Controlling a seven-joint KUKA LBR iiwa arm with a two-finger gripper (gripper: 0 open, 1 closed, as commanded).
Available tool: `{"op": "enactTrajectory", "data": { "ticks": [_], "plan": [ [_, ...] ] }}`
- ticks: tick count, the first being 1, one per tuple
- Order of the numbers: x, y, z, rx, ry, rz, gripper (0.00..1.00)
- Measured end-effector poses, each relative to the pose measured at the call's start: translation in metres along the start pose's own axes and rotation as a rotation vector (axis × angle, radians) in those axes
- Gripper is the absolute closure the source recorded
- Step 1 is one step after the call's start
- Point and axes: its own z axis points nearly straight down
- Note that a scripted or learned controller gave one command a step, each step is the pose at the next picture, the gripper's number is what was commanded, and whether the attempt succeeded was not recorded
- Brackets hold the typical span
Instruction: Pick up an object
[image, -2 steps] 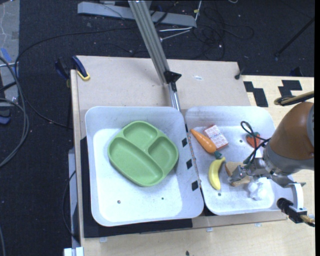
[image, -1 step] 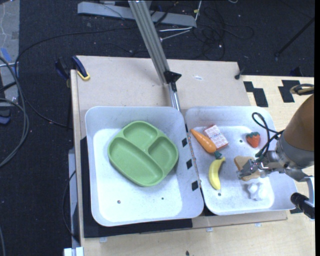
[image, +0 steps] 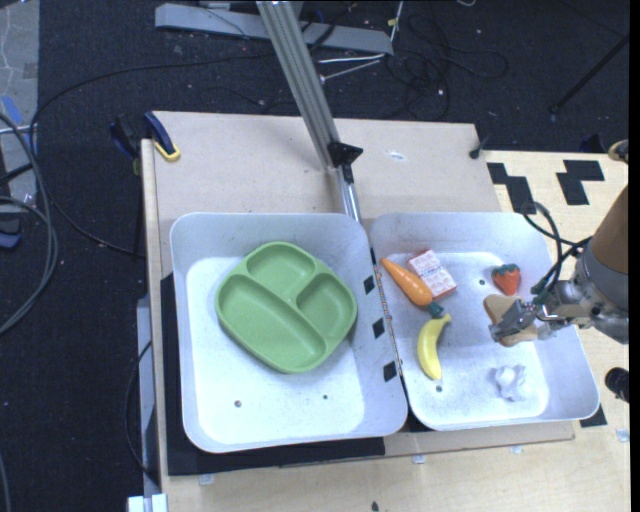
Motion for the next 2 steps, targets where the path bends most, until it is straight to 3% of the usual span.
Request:
{"op": "enactTrajectory", "data": {
  "ticks": [2],
  "plan": [
    [0.106, -0.001, -0.004, 0.007, 0.004, -0.004, 1.00]
  ]
}}
